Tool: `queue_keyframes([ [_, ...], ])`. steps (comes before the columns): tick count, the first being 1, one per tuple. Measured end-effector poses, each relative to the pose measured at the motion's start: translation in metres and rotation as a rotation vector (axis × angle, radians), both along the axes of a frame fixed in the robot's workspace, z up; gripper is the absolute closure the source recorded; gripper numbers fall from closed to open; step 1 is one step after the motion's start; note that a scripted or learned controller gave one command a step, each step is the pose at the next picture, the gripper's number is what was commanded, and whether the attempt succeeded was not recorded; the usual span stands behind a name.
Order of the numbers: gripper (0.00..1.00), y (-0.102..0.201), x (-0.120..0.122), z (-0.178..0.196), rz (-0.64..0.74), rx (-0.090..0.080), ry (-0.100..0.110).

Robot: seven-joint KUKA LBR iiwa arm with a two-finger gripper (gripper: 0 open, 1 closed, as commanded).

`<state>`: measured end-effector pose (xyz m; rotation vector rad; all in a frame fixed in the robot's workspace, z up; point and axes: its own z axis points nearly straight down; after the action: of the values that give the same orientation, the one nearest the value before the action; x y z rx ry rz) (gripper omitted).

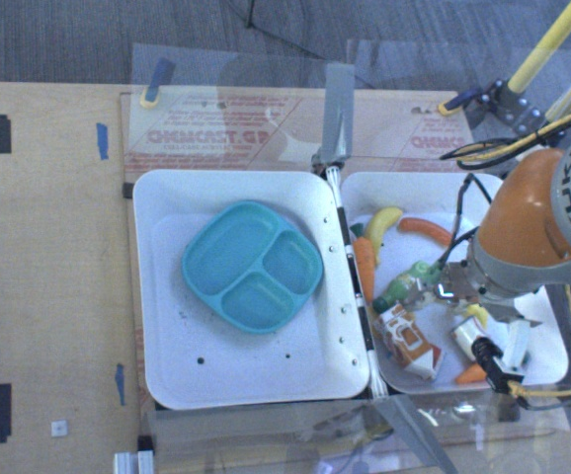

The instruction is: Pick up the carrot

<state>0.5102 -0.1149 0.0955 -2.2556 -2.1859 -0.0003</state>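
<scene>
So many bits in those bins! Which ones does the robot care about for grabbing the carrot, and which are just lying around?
For the job:
- carrot, along the right bin's left wall
- gripper, low over the right bin

Just lying about:
- blue divided plate in the left bin
- banana
- small carton
- green toy beside the gripper

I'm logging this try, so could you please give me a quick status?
Claw low in right bin, over green item. Carrot at left wall, ungrasped. Banana touching carrot's top.
</scene>
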Motion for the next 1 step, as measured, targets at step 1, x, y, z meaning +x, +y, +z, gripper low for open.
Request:
queue_keyframes([
  [1,0.00,0.0043,0.0518,-0.0070,-0.034,-0.004,-0.010],
])
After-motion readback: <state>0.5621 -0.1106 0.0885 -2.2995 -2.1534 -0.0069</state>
